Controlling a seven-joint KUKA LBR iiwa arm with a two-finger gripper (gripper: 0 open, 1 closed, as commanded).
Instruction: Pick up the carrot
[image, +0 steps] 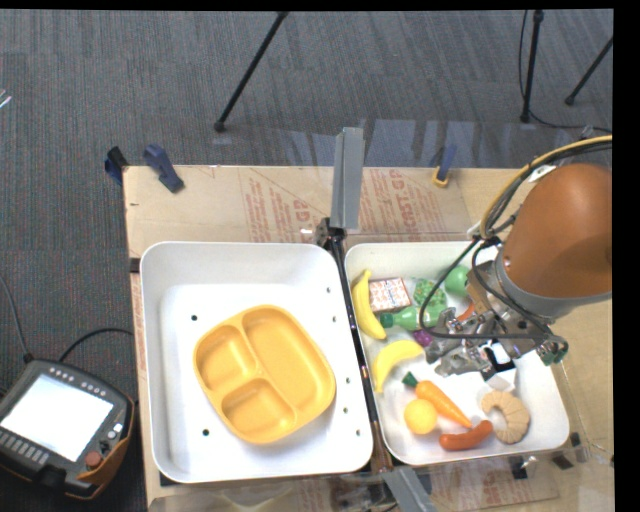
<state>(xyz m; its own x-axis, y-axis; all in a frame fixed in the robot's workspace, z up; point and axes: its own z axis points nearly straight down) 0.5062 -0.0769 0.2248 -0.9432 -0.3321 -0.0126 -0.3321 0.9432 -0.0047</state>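
Observation:
The carrot (440, 398), orange with a small green top, lies slanted in the right bin (556, 392), near its front half. My gripper (463, 362) hangs just above and behind the carrot's upper end, under the orange band of the arm (560, 232). Whether anything sits between the gripper's tips cannot be made out from this angle. The carrot rests on the bin floor, between a yellow lemon (421, 416) and a tan pastry piece (505, 414).
The right bin also holds two bananas (367, 306), a small printed box (389, 293), green toy pieces (432, 296) and a red sausage (467, 438). A yellow divided plate (263, 372) lies in the left bin (165, 290). A tablet (55, 420) sits at the lower left.

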